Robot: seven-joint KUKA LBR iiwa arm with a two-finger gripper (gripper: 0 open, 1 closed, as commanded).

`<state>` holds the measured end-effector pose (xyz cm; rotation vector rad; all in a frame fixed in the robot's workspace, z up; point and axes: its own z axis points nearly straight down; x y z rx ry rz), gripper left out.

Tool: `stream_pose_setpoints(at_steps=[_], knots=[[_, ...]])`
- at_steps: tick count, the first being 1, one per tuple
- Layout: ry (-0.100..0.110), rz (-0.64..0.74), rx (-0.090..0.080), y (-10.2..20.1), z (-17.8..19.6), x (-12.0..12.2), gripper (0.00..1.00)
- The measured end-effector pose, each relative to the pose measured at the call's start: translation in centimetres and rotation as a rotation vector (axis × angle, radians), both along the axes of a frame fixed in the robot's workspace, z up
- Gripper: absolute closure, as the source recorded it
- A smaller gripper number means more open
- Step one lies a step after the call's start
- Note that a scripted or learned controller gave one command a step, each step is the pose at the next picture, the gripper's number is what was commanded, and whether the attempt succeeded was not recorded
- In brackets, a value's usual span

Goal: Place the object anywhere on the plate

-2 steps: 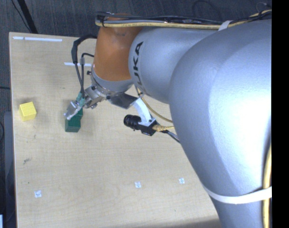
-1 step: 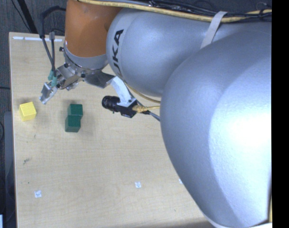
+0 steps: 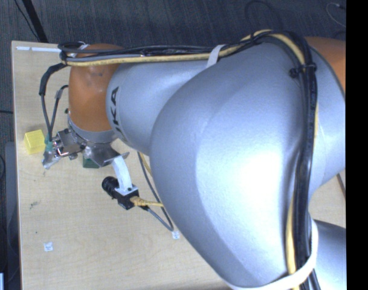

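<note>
Plainly countable: one grey arm (image 3: 232,162) with one orange band (image 3: 90,98) above the wrist, one end effector (image 3: 58,151), one small yellow block (image 3: 34,141), one wooden desk (image 3: 69,234) surface. Reaching in from the right and covering most of the scene, cables (image 3: 147,56) strapped along the top of the arm. End effector low over the desk's left part, metal parts pointing left; opening width impossible to tell from this angle. Perhaps touching the block at the tips, though too small and cluttered to confirm; nothing clearly seen between the fingers. Yellow block on the desk, just beside the end effector's left tip, near the desk's left edge.
</note>
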<state>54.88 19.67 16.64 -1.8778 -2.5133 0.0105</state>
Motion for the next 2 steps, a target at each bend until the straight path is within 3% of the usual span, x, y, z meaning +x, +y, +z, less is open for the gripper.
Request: stream_pose_setpoints(at_steps=[1,2], knots=[[-0.003,0.013,0.002,-5.3,-1.5,5.0,0.00],[-0.005,0.354,0.003,-2.1,-7.5,8.3,0.00]])
